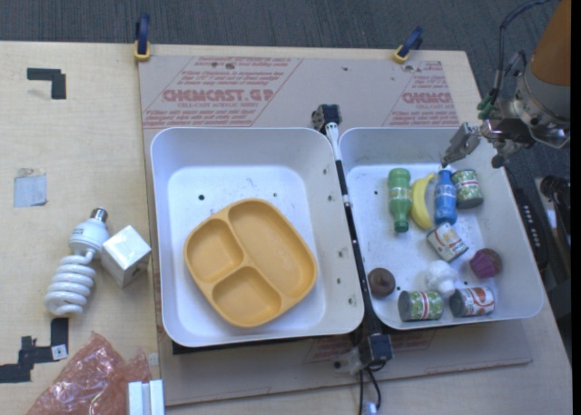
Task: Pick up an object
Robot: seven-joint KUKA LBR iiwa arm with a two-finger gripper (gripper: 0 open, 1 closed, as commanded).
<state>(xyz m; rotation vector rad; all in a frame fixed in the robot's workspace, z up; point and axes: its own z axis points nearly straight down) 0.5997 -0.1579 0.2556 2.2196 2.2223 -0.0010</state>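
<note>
The end effector [463,143] hangs above the back edge of the right bin [526,250], its fingers apart and gripping nothing. Just below it, a blue bottle [444,198] lies against a banana [422,202] and a green bottle [398,198]. The left bin [172,222] holds a yellow divided plate [250,261].

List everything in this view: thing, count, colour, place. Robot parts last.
divided plate: 1, yellow, left bin
bottle: 1, green, right bin
banana: 1, yellow, beside green bottle
bottle: 1, blue, beside banana
cans: 3, green-labelled, right bin
carton: 1, white, right bin centre
round object: 1, brown, right bin
round object: 1, purple, right bin
light bulb: 1, white, bench left
clamps: 2, blue, board's far edge
gripper: 1, grey, over right bin's far edge
</note>
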